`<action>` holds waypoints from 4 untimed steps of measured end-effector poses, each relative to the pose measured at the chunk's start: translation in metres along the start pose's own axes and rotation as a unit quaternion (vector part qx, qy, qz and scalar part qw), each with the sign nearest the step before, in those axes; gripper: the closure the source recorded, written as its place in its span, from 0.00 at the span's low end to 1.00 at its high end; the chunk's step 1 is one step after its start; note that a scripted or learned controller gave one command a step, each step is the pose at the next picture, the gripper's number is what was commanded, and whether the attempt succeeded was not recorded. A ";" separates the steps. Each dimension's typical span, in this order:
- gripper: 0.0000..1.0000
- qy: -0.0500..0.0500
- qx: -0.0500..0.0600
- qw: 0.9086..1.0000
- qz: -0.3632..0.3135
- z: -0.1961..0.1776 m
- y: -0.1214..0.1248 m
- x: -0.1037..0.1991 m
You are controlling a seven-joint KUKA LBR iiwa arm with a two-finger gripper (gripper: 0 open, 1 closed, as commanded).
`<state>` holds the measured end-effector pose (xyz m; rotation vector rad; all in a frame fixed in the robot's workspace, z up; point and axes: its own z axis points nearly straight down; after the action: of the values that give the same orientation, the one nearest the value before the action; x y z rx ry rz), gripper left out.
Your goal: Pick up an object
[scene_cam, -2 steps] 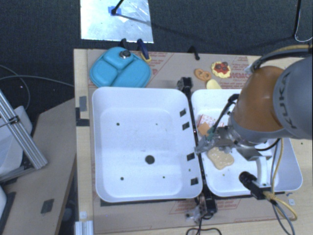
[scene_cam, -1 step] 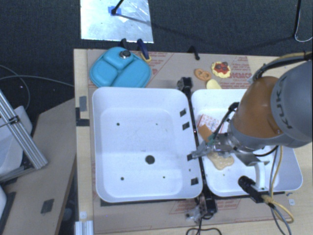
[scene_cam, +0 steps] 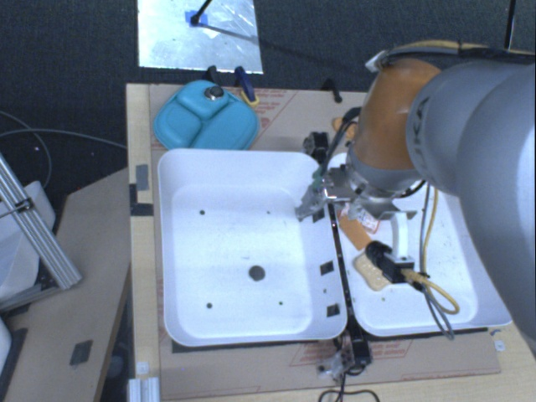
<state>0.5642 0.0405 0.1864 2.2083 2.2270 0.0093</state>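
Observation:
My gripper [scene_cam: 312, 203] hangs low over the right rim of the left bin [scene_cam: 188, 224], close to the divide between the two bins. In the right bin [scene_cam: 456, 296], under the wrist, lie an orange piece [scene_cam: 355, 234], a tan block [scene_cam: 365, 269] and a small red-and-white thing [scene_cam: 362, 219], all partly hidden by the arm. A small dark round disc [scene_cam: 256, 272] rests on the left bin's floor, well to the lower left of the gripper. Nothing can be made out between the gripper's tips.
A blue compartment tray [scene_cam: 205, 117] lies on the bench behind the left bin, with a blue-handled tool [scene_cam: 244, 85] beside it. A shiny sheet [scene_cam: 197, 23] lies further back. The big grey arm [scene_cam: 477, 141] covers most of the right bin.

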 end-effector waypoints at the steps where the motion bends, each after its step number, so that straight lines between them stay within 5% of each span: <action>1: 0.00 -0.001 -0.005 1.000 0.003 -0.167 0.029 -0.053; 2: 1.00 -0.001 0.001 1.000 -0.001 -0.170 0.027 -0.050; 4: 1.00 0.000 0.003 1.000 0.002 -0.148 -0.052 -0.040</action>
<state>0.5118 0.0002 0.3335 2.2162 2.2261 0.0019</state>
